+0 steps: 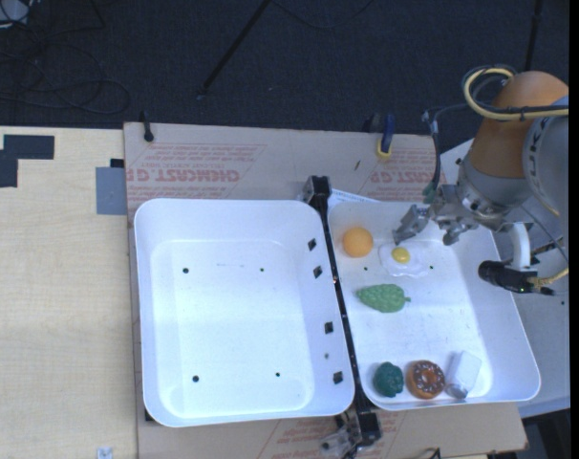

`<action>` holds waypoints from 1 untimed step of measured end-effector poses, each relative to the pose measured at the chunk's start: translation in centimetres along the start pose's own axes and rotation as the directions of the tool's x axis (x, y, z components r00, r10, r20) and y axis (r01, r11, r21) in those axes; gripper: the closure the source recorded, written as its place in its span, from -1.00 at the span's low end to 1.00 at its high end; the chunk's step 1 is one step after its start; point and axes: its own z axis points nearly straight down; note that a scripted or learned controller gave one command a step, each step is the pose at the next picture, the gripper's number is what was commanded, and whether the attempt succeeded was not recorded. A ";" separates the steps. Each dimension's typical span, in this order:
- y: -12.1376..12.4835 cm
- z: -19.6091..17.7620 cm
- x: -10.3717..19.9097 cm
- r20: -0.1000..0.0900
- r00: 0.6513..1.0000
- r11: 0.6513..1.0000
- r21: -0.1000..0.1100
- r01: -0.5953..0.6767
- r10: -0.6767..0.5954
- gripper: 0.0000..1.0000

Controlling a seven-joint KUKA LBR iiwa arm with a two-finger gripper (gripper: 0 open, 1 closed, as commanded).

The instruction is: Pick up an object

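Note:
The right bin (504,347) holds several small items: an orange ball (357,242), a fried-egg toy (404,257), a green leafy piece (383,298), a dark green lump (389,379), a brown donut (425,379) and a white block (464,371). My gripper (430,229) hangs over the far end of this bin, just beyond and right of the egg toy. It is open, its fingers spread wide with nothing between them.
The left bin (156,256) lies beside the right one, with a black divider strip (332,295) between them. Both rest on a cardboard sheet (223,165). A black cable end (504,276) hangs off the arm at the right rim.

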 end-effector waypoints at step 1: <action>0.1 5.5 -3.3 -0.006 1.000 1.000 0.001 -0.001 0.001 -1.00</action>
